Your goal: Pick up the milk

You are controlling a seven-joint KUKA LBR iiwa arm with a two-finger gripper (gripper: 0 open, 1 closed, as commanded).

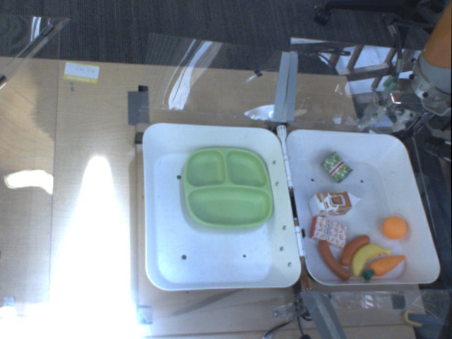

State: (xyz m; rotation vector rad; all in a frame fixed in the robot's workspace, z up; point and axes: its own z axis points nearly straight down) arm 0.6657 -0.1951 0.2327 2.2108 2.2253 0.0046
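The milk (333,203) is a small white carton with a brown-orange top, lying in the middle of the right bin (413,182). My gripper (397,110) hangs over the bench just behind that bin's back right corner, well away from the milk. It is seen against cluttered background. The grey arm with its orange band (439,44) enters at the top right.
Around the milk lie a green box (336,166), a red-and-white carton (329,229), a sausage (332,260), a banana (367,256), a carrot (387,265) and an orange (395,227). The left bin (159,189) holds a green divided plate (227,188).
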